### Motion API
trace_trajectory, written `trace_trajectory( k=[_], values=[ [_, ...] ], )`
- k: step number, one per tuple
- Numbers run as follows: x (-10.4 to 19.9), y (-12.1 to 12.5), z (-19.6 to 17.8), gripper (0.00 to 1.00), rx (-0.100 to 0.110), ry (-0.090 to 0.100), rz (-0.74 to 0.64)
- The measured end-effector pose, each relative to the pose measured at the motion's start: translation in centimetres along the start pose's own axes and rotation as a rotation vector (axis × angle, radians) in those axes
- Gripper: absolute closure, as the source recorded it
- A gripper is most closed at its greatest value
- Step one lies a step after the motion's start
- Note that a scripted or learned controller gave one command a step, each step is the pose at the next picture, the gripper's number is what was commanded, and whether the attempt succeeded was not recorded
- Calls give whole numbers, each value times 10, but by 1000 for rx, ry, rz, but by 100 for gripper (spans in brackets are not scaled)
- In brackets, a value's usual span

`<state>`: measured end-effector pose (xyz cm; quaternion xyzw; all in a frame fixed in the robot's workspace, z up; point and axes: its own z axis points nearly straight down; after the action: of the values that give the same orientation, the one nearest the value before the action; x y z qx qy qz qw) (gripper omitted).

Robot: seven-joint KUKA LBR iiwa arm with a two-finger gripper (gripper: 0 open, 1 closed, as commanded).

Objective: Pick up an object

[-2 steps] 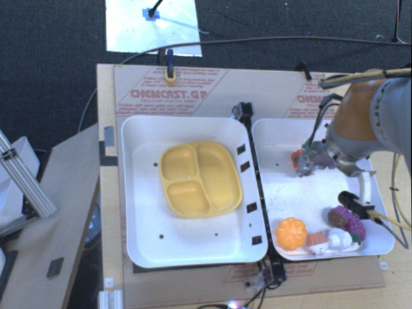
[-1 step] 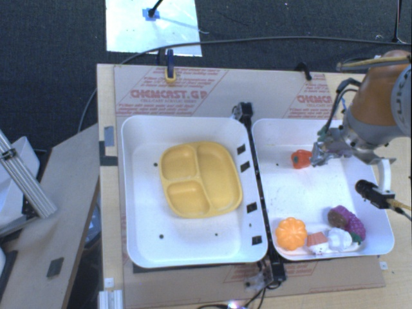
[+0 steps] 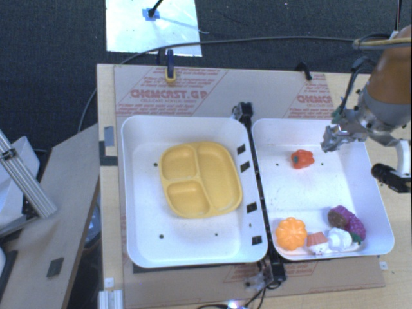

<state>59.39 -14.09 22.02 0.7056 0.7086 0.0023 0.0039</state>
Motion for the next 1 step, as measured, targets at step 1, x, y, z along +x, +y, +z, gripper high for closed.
trace_trajectory(
  k=[1],
  values=[
    [0, 1, 17, 100, 7, 1, 1]
  ],
)
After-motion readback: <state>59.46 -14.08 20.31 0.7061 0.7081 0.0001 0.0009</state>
